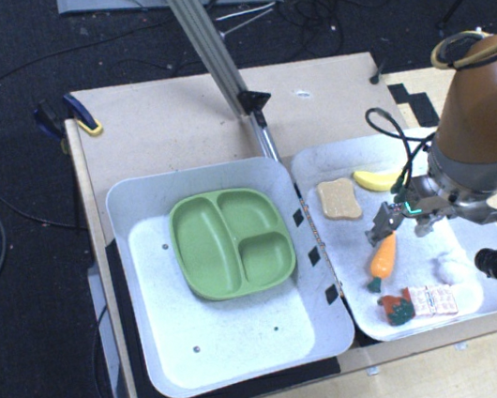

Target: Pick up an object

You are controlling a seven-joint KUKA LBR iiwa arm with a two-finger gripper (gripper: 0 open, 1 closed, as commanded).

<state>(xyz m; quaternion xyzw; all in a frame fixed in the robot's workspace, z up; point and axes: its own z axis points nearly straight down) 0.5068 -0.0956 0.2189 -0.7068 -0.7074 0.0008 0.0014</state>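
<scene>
camera view looks down on two white bins on the tabletop (168, 122). the left bin (161, 352) carries a green tray (233, 242). the right bin (336, 154) carries bread (339, 199), a banana (376, 179), a carrot (384, 257), a small white packet (432, 301) with a red and green bit beside it, and a pale lump (451, 267).

the risk lies in crowding: the carrot sits just under the claw (395, 220), with the banana and bread close by on the far side. a descent slightly off line could land a finger on top of the carrot and roll it aside, or nudge the banana, and the claw would close on nothing. the carrot is also smooth and tapered, so it could likely squirt out of a poor pinch.

the claw hangs over the right bin, just above the carrot's upper end. its dark fingers look parted, though how widely is hard to judge. nothing shows between them, and contact with the carrot cannot be confirmed.
</scene>
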